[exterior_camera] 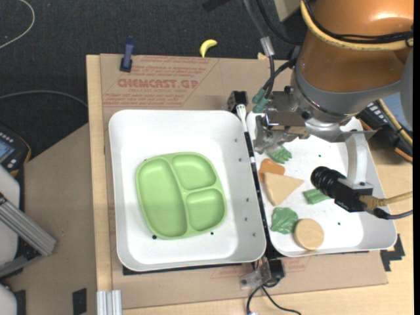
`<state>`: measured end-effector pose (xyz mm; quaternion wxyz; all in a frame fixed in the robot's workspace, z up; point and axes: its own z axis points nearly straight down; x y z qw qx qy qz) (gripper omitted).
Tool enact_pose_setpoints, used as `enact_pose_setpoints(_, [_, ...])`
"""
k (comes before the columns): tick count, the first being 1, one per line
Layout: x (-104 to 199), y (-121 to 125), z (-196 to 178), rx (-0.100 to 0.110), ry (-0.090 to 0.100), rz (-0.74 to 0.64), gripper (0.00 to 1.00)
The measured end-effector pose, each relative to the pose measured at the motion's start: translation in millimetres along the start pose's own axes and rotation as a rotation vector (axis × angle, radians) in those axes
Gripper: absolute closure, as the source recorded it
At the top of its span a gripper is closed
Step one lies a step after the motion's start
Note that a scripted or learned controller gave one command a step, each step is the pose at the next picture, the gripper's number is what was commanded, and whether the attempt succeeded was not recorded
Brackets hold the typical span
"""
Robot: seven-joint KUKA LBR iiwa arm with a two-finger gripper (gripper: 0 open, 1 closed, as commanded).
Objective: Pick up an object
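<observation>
My gripper [270,136] hangs low over the far left corner of the right bin [367,241]. Just in front of it lies a small green piece [283,154], and beside that an orange wedge [271,168]. A larger tan triangular wedge [283,188] lies near the bin's left wall. Further toward the front are a green leafy piece [283,220] and a round tan disc [308,234]. Another small green piece [315,197] lies mid-bin. Nothing shows between the gripper and these things, and the arm's body hides the bin's far side.
The left bin [125,176] holds a green divided plate [180,193]. Behind the bins, a blue object [126,54] lies on the cardboard sheet and a small yellow banana [208,46] on the dark floor. The bins' shared wall [252,176] runs just left of the gripper.
</observation>
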<state>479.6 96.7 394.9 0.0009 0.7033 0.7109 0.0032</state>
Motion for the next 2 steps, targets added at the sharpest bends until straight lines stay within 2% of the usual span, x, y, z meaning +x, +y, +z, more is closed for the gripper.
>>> enact_pose_setpoints(2, [-4.9, 1.1, -18.8, -0.001, -0.004, 0.008, 1.0])
